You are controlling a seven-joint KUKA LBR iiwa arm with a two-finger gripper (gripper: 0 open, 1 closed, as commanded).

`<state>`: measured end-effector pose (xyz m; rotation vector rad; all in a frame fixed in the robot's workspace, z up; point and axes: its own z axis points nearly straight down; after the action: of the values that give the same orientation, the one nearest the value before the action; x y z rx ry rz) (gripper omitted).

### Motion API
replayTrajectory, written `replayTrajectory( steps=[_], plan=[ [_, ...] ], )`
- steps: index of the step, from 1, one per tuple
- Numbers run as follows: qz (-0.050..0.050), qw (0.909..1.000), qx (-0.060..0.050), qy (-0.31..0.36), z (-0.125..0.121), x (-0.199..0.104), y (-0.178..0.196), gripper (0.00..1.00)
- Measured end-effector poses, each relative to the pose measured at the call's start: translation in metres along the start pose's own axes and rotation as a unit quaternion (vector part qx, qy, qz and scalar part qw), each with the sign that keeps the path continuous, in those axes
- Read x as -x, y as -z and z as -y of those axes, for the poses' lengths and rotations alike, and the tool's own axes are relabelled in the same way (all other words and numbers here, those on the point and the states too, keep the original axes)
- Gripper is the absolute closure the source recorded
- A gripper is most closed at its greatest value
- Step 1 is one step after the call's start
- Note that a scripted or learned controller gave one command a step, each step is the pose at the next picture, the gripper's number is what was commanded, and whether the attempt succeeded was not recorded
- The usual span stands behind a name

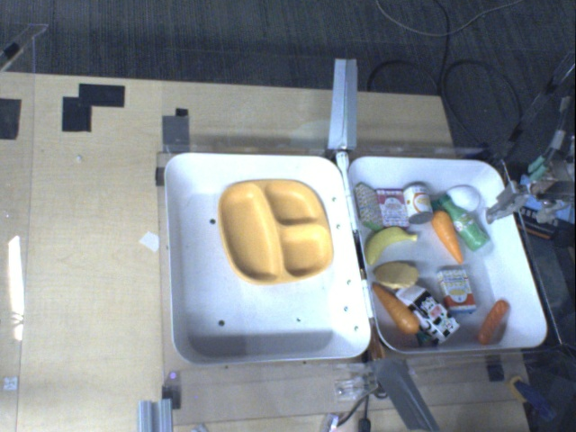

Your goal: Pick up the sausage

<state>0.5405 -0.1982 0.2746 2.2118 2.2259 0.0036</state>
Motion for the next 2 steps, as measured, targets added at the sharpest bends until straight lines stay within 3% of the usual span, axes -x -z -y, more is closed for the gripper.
replayTrajectory(
  steps=[1,2],
  plan=[
    [0.0,0.9428,-0.002,-0.333,-0.015,0.006,-0.116,0.0],
    [0.0,0.8177,-0.001,-0.576,-0.049,-0.019,-0.112,0.0]
  ],
)
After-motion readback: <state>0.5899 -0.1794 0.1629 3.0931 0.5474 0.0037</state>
